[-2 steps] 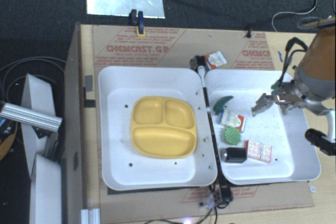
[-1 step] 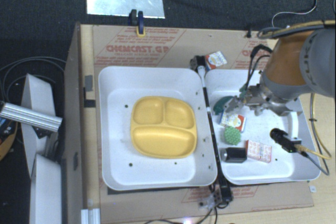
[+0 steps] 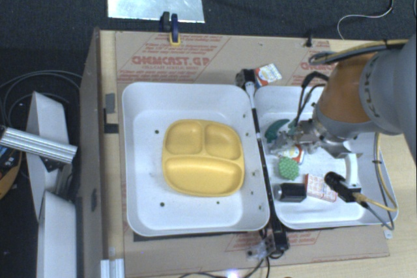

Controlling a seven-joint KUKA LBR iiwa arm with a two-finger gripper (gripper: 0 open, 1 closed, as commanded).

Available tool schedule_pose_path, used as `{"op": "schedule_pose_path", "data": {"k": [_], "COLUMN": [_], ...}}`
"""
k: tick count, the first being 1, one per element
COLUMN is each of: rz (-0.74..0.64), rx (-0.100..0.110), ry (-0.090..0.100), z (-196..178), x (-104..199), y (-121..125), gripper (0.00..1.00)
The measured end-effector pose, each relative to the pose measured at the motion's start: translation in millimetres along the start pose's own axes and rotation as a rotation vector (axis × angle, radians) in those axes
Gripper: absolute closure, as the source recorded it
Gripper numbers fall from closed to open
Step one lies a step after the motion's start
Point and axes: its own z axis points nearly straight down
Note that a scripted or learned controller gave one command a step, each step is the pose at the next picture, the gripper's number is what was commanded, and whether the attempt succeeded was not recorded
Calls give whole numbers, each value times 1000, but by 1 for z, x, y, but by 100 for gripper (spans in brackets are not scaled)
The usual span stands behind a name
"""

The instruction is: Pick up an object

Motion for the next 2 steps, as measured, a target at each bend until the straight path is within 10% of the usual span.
{"op": "schedule_pose_path", "data": {"k": [1, 2], "rz": [0, 2], "rx": [6, 7], "ry": [-4, -3], "z": [5, -50], "x": [-27, -8], "y": [76, 22], "gripper": [0, 0]}}
